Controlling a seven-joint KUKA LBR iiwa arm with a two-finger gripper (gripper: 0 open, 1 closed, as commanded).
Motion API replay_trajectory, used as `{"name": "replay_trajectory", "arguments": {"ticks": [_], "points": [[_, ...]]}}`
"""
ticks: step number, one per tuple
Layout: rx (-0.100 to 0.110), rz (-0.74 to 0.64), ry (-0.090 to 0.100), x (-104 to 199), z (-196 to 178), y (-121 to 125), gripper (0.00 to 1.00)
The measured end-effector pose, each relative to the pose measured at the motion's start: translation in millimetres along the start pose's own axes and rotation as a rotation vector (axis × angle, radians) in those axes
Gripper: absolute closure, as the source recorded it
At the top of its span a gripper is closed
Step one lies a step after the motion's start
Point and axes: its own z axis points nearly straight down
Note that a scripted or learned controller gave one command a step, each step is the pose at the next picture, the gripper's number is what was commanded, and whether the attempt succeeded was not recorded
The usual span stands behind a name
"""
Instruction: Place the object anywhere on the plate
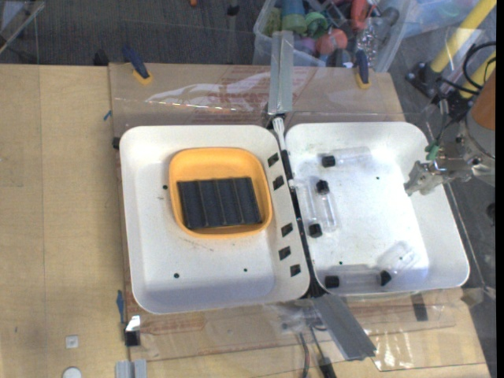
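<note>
Seen from above, a wooden table (55, 211) carries two white bins; the left bin (150, 282) holds an orange plate (183, 166) with a dark ribbed block (220, 202) already lying flat on it. The end effector (425, 176) hovers at the right bin's (441, 242) right edge, gripping nothing; its opening I cannot tell; judging by this, placement looks done, leaving only withdrawal

Light wooden bench (55, 211) against a dark grey carpeted floor (118, 14).
A clear plastic tub (339, 14) of bright mixed toys stands on the floor beyond the bench's far edge; blue clamps (138, 68) grip that edge, and cables (24, 14) trail at top left.
</note>
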Motion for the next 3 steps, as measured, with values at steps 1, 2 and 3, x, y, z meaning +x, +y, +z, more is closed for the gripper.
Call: {"name": "replay_trajectory", "arguments": {"ticks": [1, 2, 3], "points": [[-0.002, -0.093, -0.002, 10, -15, 56, 1.0], [-0.003, -0.212, -0.003, -13, -6, 99, 1.0], [-0.004, -0.386, -0.004, -32, -58, 102, 1.0]]}}
